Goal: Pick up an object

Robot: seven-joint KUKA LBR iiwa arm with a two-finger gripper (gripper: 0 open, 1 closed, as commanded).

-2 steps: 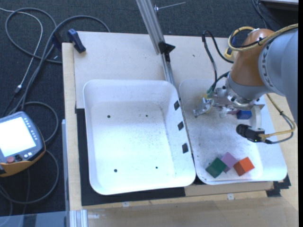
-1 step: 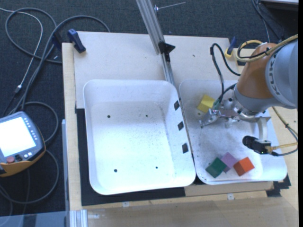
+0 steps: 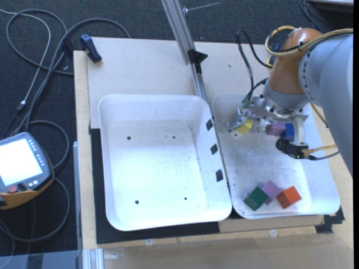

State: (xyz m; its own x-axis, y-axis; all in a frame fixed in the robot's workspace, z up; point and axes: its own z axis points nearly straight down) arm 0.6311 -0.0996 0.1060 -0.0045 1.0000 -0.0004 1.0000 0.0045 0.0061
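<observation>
The worktop (image 3: pixel 140 66) is carrying two white bins side by side. The left bin (image 3: pixel 112 108) is lying by the worktop's left edge; the right bin (image 3: pixel 322 198) is holding the objects. The grey arm (image 3: pixel 331 66) is reaching in from the right, and the tool (image 3: pixel 247 123) is hanging low over the right bin's far end. A yellow block (image 3: pixel 244 128) is sitting at the tool, apparently between its fingers, though blur is preventing certainty, so whether the tool is clenched cannot be told. A purple block (image 3: pixel 276 129) and a blue block (image 3: pixel 289 131) are lying just beside it. Near the bin's near edge, a green block (image 3: pixel 256 198), a lilac block (image 3: pixel 271 189) and an orange block (image 3: pixel 289 196) are clustering. The grasp step appears in hand; next calls for a straight lift.
</observation>
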